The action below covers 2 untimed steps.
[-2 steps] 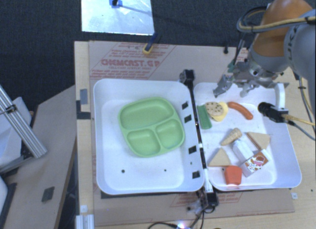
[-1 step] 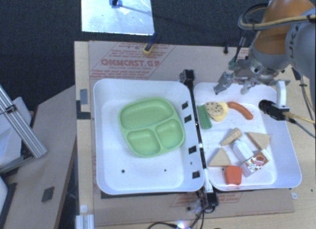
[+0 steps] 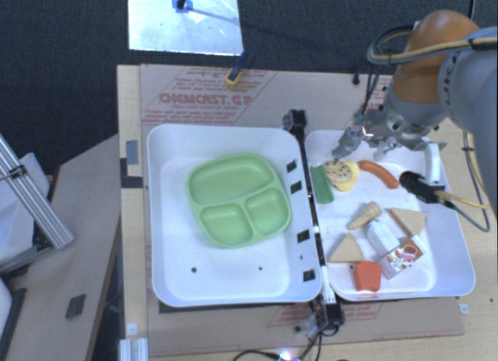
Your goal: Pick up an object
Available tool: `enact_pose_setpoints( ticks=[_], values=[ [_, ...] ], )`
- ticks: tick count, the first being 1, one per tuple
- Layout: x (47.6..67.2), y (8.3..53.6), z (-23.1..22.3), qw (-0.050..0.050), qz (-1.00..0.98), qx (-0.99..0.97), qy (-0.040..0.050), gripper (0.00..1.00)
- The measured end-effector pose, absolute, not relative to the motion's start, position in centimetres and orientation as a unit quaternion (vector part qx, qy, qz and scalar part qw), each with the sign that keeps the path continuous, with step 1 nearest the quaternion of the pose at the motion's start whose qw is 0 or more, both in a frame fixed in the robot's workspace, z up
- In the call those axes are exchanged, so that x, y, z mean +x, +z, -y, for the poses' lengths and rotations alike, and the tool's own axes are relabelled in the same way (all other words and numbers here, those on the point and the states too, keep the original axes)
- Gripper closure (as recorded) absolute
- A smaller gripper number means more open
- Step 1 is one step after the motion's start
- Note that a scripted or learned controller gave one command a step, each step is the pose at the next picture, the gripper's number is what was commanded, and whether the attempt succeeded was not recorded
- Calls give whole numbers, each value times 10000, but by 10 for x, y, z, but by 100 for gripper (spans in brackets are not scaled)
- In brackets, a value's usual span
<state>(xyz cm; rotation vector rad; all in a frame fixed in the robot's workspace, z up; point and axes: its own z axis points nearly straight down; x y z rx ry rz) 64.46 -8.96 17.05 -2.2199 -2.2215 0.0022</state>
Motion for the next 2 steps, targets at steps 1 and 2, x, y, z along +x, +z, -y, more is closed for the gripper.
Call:
enact_pose_setpoints(
  ticks=[1,2],
  values=[
    [644,126,97,7,7073,-7070,9,0],
    [645,85,97,-13,7072,-7070,-11,0]
  ],
)
